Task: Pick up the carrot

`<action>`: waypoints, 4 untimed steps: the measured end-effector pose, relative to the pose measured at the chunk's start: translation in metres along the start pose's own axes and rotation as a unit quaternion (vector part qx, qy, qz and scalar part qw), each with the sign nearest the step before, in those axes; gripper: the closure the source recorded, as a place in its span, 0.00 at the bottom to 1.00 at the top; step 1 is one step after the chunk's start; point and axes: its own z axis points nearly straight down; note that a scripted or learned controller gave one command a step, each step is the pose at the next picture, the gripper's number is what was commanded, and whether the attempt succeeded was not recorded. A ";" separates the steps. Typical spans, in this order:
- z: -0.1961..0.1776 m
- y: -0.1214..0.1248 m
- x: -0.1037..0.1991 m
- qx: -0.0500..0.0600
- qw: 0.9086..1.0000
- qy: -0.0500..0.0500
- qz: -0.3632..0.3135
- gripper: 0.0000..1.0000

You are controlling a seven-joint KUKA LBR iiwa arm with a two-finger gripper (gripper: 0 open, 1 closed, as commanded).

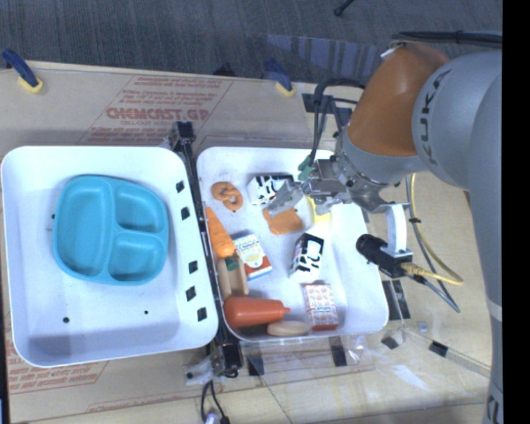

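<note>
Gripper (293, 194) is hovering over the right white bin (362, 303), far-right of the orange tapered carrot (217, 233) lying against the left wall; finger state: cannot tell.

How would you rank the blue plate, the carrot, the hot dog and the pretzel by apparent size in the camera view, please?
1. blue plate, by far.
2. hot dog and carrot: too alike to rank.
3. pretzel.

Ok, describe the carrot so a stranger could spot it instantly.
Find the right-hand shallow white bin and follow its left wall. The slim, tapered orange carrot lies along it, below the brown pretzel. The orange-red sausage lower down is fatter and blunt-ended.
</note>
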 end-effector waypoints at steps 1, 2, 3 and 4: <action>0.114 0.019 0.031 0.002 0.998 -0.001 0.067 0.00; 0.133 0.013 0.029 0.001 0.989 0.000 0.151 0.00; 0.029 -0.004 0.084 -0.005 0.985 0.002 0.172 0.00; 0.033 0.021 0.044 -0.001 0.981 0.000 0.194 0.00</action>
